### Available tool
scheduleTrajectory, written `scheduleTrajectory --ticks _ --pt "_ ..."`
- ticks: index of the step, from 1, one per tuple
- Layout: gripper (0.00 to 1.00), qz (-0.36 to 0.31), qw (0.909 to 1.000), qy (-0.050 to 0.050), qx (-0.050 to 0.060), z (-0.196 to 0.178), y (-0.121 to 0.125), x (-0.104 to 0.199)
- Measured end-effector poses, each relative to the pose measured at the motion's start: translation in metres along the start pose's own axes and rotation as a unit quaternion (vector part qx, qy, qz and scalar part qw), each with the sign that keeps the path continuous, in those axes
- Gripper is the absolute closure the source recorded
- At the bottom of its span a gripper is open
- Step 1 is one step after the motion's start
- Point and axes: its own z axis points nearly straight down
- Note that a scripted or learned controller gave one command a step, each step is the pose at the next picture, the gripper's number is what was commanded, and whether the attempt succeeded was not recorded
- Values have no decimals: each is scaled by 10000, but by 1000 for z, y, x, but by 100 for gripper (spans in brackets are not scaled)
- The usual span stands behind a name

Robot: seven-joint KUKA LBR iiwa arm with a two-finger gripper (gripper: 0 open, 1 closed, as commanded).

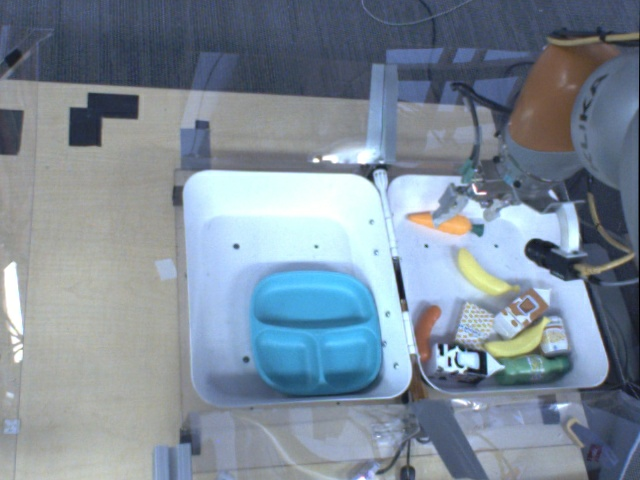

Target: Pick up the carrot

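You've got the carrot [444,224] lying in the far-left part of the right bin [590,358], orange w/ a green tip at its right end. The jaws [470,200] sit spread apart directly over it, one finger to each side, not gripping it. Nearer in that bin: a banana [482,273], a sausage [427,330], small cartons and a green bottle. Left bin [215,268] holds a blue divided tray [315,333].
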Motion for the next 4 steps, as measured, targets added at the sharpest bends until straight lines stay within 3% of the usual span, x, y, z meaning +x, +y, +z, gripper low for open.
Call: scheduleTrajectory --ticks 1,2,3,4 --pt "0 -532 9986 -7 -14 78 35 -7" --pt "0 -1872 9823 12 62 80 31 -20" --pt "100 -1892 9819 -22 -33 65 36 -18" --pt "100 -2616 9652 -11 -28 -20 41 33"
